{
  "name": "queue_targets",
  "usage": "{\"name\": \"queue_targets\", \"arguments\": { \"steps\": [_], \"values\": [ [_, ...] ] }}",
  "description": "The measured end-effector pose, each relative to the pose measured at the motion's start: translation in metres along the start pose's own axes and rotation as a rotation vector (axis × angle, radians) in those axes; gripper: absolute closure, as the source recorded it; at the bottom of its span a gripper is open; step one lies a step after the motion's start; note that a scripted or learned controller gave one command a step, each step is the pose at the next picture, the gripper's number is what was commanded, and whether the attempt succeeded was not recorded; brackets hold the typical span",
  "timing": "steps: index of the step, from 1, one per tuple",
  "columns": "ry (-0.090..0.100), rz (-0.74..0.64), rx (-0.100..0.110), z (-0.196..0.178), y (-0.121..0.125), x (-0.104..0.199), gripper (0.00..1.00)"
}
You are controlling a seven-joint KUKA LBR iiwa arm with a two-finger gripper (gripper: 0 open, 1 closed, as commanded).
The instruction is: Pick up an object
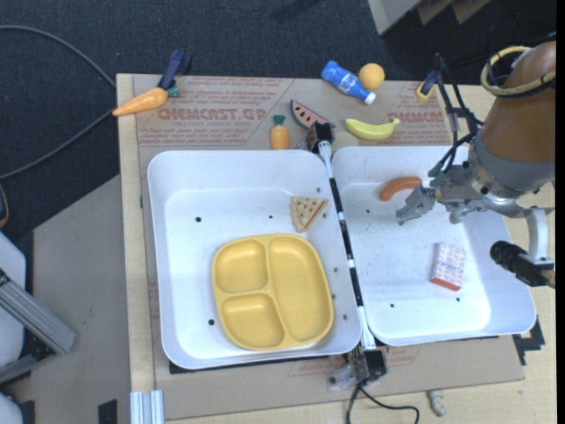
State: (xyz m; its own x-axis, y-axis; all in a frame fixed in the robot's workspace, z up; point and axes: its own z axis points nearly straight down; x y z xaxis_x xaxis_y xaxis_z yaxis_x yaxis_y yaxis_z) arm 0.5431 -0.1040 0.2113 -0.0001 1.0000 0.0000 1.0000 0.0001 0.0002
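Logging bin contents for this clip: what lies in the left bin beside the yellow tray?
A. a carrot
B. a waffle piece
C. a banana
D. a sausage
B: the waffle piece lies in the left bin, just above the yellow tray.

Two white bins (177, 184), one yellow tray (272, 290), two carrots (139, 102), one banana (372, 128), one sausage (400, 186), one bottle (347, 81)
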Motion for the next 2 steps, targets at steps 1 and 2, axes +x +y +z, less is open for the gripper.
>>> {"name": "queue_targets", "arguments": {
  "steps": [1, 2],
  "values": [
    [-0.002, 0.002, -0.001, 0.026, 0.028, -0.061, 0.0],
    [0.001, -0.002, -0.002, 0.026, 0.115, 0.036, 0.0]
  ]
}}
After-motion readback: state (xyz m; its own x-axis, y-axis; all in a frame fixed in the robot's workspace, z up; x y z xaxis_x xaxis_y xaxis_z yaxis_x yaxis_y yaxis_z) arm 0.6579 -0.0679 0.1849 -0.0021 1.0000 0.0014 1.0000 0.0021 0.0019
